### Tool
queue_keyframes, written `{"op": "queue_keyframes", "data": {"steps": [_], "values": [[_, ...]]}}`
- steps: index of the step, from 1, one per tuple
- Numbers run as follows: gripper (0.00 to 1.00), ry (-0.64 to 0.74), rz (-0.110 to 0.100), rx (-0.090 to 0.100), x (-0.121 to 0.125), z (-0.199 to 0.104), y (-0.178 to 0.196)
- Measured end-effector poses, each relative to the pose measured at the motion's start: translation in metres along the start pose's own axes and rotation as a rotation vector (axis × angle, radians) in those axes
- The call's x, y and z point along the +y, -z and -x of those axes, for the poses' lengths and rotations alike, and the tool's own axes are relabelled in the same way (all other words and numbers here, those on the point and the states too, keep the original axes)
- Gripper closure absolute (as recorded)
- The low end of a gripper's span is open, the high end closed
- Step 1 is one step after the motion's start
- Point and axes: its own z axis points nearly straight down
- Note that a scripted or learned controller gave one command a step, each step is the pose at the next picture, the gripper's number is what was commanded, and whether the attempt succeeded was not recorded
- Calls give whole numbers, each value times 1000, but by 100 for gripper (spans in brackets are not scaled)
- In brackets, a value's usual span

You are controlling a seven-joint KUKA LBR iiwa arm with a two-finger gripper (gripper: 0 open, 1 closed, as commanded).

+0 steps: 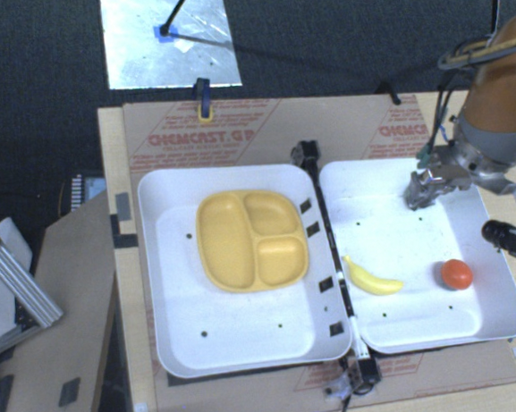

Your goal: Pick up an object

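A yellow banana (373,277) lies in the right bin (404,336) near its left wall. An orange-red round fruit (456,274) rests in the same bin toward the right. My gripper (421,192) hangs over the upper part of the right bin, above and apart from both fruits. Nothing shows between its fingers. The arm's orange band and grey wrist reach in from the upper right.
A yellow divided plate (251,239) sits in the left bin (170,280). A black divider with clips (326,239) runs between the bins. A silver sheet (169,36) lies at the back. A black part (512,239) sticks in at the right edge.
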Motion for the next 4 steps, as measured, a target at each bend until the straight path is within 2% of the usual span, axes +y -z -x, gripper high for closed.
{"op": "queue_keyframes", "data": {"steps": [1, 3, 4], "values": [[100, 0, 0, 0, 20, -45, -10], [100, 1, 0, 1, 39, -150, 0], [100, 1, -1, 1, 60, -207, -14]]}}
